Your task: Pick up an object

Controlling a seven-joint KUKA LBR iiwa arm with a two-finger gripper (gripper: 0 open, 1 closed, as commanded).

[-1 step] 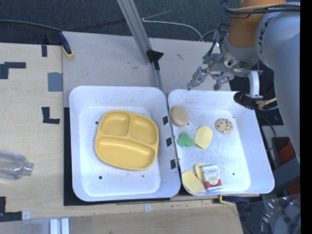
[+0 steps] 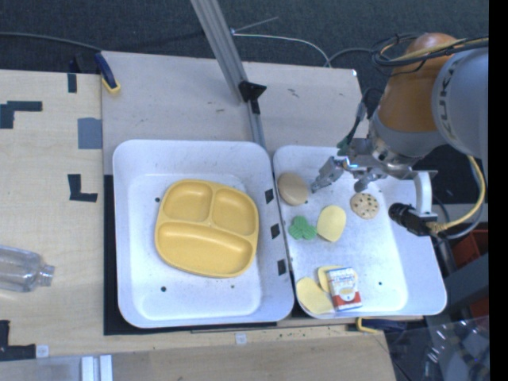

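My gripper (image 2: 343, 178) hangs over the back part of the right bin (image 2: 397, 292), its two fingers spread open with nothing between them. One fingertip (image 2: 321, 179) points toward a tan bun (image 2: 292, 188) at the bin's left wall. The other finger is close to a speckled cookie (image 2: 364, 205). Lower down lie a green leafy piece (image 2: 302, 228) and a pale yellow piece (image 2: 332, 223). Near the front edge sit a yellow wedge (image 2: 311, 295) and a small red and white carton (image 2: 344, 286).
The left bin (image 2: 135, 213) holds a yellow divided plate (image 2: 208, 227). A slanted metal pole (image 2: 222, 38) rises behind the bins. A clear plastic bottle (image 2: 22, 268) lies on the wooden bench at far left. Cables trail beside the arm on the right.
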